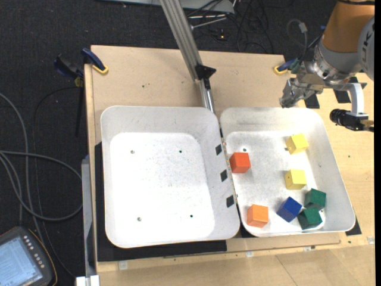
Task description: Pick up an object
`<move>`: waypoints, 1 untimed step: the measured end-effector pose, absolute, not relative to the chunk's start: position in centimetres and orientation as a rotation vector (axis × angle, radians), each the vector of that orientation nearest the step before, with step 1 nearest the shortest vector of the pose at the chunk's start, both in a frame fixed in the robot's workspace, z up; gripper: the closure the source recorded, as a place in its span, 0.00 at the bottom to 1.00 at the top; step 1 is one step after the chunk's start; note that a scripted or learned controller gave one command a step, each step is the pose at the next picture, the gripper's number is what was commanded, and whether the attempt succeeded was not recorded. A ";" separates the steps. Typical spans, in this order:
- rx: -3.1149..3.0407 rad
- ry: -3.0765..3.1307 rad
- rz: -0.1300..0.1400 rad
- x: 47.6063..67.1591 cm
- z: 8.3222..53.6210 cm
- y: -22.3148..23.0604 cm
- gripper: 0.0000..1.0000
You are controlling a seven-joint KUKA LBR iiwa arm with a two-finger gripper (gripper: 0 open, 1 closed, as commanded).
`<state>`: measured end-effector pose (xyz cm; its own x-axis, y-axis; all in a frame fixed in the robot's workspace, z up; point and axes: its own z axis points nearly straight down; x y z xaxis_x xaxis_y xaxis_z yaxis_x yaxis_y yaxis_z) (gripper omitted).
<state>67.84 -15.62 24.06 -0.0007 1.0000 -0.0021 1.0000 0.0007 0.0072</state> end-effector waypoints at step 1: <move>2.216 2.222 0.004 67.9 25.8 -15.6 1.00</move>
